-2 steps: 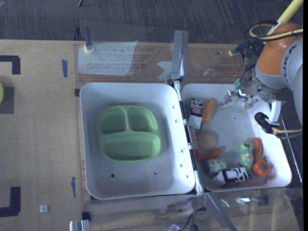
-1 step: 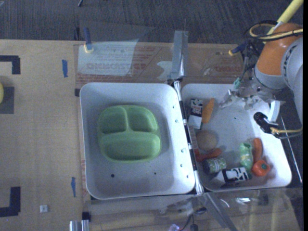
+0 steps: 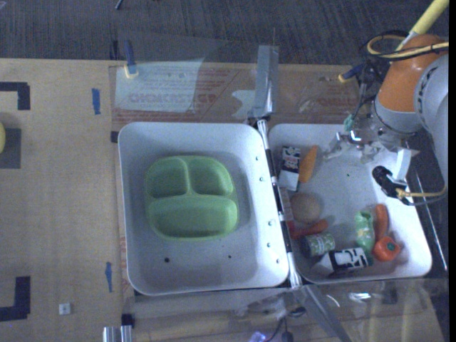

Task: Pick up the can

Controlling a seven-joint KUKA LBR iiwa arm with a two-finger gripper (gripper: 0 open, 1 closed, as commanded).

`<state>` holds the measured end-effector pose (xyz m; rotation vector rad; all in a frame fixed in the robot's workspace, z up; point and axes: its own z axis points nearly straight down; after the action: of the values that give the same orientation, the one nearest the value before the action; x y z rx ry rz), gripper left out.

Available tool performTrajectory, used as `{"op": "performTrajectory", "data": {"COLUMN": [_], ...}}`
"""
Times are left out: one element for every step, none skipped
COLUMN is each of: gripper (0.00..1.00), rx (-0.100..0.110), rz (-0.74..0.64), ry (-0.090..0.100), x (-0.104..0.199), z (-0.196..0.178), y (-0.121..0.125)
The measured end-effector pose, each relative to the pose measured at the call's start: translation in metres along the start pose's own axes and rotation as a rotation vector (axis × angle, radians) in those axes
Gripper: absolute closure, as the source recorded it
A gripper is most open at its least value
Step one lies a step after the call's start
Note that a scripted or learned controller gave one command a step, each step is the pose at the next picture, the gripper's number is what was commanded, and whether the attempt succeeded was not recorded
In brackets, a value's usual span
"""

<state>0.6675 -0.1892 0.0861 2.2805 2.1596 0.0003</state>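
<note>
Over the right bin (image 3: pixel 420 251) I see the arm's end effector (image 3: pixel 365 142) hanging near the far wall, up by the orange wrist band, with nothing that I can make out between its fingers; whether they stand open or closed I cannot tell from this slanted view. The can (image 3: pixel 318 244), a small green one lying on its side, sits near the front of that bin, just beside a black-and-white carton (image 3: pixel 349 259) and close to a brown round thing (image 3: pixel 305 207), possibly a potato. It is well apart from the end effector, so I judge the task barely begun: no grasp made, the reach and descent all to come. Clutter crowds the can: a red strip (image 3: pixel 308 229) touching or nearly touching it, a green bottle (image 3: pixel 364 230) and an orange-red toy vegetable (image 3: pixel 385 247) to its right, so a clean approach may be tight. The left bin (image 3: pixel 135 262) holds a green divided plate (image 3: pixel 191 197). Both bins rest on a tan worktop (image 3: pixel 57 212) marked with blue tape and black corner marks; dark carpet lies beyond.
</note>
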Motion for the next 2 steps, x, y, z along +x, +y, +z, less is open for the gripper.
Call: {"op": "performTrajectory", "data": {"gripper": [0.0,0.0], "rx": [0.002,-0.003], "rz": [0.205,0.223], "ry": [0.001,-0.001], "x": [0.001,0.0], "z": [0.001,0.0], "y": [-0.025,0.0]}}
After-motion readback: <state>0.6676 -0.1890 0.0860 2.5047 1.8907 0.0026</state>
